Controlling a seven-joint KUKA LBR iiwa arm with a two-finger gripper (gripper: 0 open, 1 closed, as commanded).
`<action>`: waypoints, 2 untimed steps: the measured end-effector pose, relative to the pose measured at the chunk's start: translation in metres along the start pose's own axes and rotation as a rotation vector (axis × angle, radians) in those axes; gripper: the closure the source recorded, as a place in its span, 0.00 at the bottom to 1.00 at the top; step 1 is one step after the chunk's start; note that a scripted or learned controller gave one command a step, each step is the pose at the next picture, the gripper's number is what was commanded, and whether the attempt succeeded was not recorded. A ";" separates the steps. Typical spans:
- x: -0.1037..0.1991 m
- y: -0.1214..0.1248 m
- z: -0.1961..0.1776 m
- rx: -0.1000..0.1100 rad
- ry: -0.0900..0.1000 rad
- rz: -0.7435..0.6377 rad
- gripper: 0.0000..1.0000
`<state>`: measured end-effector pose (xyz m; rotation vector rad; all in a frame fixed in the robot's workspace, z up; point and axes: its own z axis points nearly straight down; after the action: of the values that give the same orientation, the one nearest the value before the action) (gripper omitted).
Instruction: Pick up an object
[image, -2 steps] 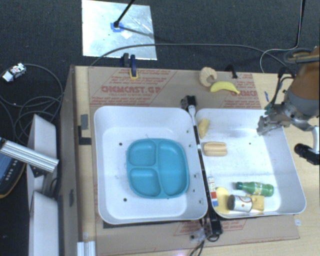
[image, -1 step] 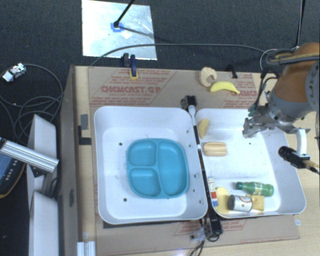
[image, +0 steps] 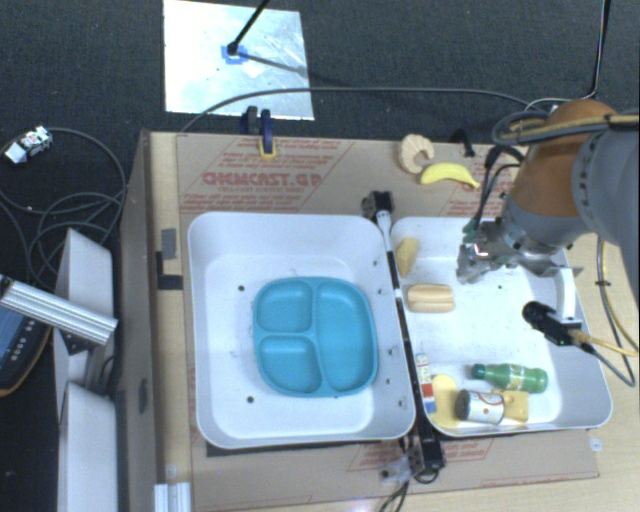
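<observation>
the left bin holds one thing, a blue divided plate, lying flat near its middle. the right bin holds the loose objects. a tan bread roll lies by the wall shared with the left bin, and a pale yellow piece sits just beyond it against the same wall. a green bottle lies on its side toward the near rim. in the near corner a small can lies on its side, touching a yellow block, with a small coloured box beside them.

the gripper hangs over the far half of the right bin, to the right of the roll and apart from it. whether it is apart or together cannot be told from this angle.

bare white floor lies between the roll and the bottle. the objects in the near corner crowd close to the rim.

both bins rest on a brown board with red print. a banana and a tan piece lie on it beyond the right bin. a blue and yellow clamp grips its far edge. around the board is dark carpet, with a silvery sheet and loose cables.
</observation>
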<state>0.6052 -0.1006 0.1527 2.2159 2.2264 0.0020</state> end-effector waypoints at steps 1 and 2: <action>0.068 -0.001 -0.032 -0.002 0.000 0.000 1.00; 0.059 0.006 -0.032 -0.001 -0.001 0.003 1.00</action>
<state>0.6107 -0.0417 0.1848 2.2184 2.2222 0.0021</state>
